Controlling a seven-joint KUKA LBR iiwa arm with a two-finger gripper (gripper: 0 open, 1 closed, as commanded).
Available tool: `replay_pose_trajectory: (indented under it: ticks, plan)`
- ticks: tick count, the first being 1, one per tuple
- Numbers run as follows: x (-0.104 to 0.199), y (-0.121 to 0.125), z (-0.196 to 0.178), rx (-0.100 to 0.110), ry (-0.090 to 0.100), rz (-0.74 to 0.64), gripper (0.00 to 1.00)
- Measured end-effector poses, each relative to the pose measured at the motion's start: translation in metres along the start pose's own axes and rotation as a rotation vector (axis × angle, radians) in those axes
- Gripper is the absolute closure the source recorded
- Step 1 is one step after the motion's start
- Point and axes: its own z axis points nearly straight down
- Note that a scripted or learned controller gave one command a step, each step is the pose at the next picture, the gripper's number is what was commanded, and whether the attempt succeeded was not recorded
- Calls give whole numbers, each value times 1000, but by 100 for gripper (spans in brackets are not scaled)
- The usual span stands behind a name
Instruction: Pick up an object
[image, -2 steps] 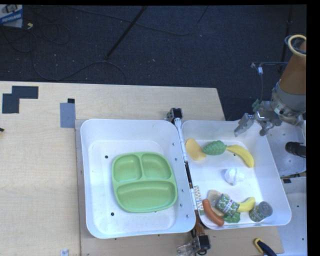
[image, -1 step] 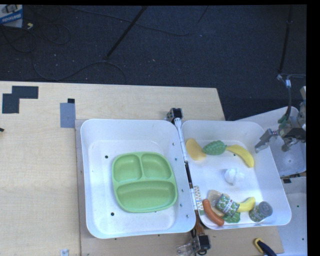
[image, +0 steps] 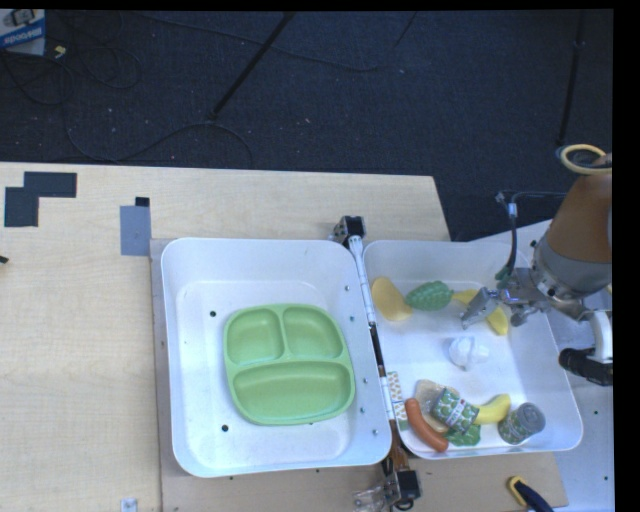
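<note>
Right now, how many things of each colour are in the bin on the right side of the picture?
Yellow: 3, a lemon-like piece, a small piece at the gripper, a banana
Green: 2, a leafy piece, a striped item
White: 1, a crumpled lump
Red-orange: 1, a sausage
Grey: 1, a small can
Total: 8

right bin (image: 560, 400) centre open | toys crowd front edge (image: 455, 412)

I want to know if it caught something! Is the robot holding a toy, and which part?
Cannot tell. The gripper sits low in the right bin, beside a yellow toy, but the hold is too small to see.
</note>
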Motion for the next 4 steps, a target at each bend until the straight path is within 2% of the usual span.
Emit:
replay_pose_trajectory:
  ticks: [1,2,3,4]
  plan:
    - [-1,59,-32,-5,-2,0,0]
    - [-2,-15,-123,-5,-3,1,0]
    - [0,34,23,-2,-1,0,0]
    - [36,23,43,-3,-1,1,0]
